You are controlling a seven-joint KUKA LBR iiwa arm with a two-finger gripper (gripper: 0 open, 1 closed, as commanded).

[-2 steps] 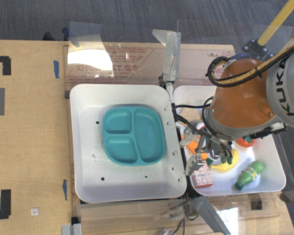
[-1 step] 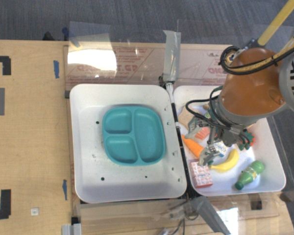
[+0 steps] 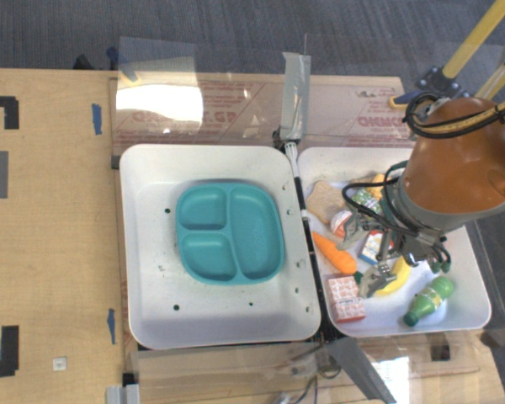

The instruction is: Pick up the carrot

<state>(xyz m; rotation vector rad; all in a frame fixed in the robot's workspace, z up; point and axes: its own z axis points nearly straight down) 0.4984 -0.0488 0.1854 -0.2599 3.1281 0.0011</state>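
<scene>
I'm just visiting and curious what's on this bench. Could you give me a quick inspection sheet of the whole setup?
Surface: two shallow white bins side by side, left bin and right bin, on a wooden bench.
Job's things: orange carrot lying in the right bin, near its left wall.
Clutter: teal divided plate in the left bin; green bottle, red-and-white box, a yellow item and small packages in the right bin.
Grippers: gripper low over the right bin's clutter, right of the carrot.
Cables: black cables looped on the arm.
Surroundings: grey carpet.
</scene>
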